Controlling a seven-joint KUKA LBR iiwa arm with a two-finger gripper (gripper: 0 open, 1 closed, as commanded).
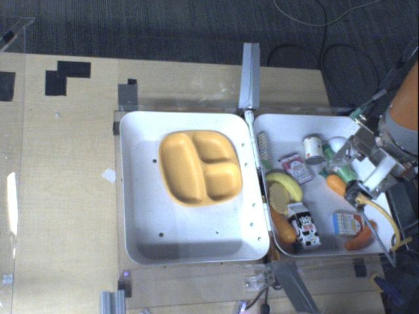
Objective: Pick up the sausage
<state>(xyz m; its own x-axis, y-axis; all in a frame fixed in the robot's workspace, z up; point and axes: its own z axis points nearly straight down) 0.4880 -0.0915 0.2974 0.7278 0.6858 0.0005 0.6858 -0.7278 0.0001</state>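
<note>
The sausage (pixel 361 241) is a reddish-brown curved piece lying in the front right corner of the right bin (pixel 281 126). It sits against a small blue and white carton (pixel 346 223). My gripper (pixel 351 169) hangs over the right side of that bin, farther back than the sausage and apart from it, close to an orange piece (pixel 336 185). The grey wrist and orange band rise behind it at the right edge.
The right bin also holds a banana (pixel 285 183), a cow-print carton (pixel 304 227), an orange carrot-like piece (pixel 283 226), a small can (pixel 313 149), a red and white packet (pixel 298 169) and a green item (pixel 344 173). A yellow divided tray (pixel 200 165) lies in the left bin (pixel 141 195). A yellow cable (pixel 385 214) loops at the right rim.
</note>
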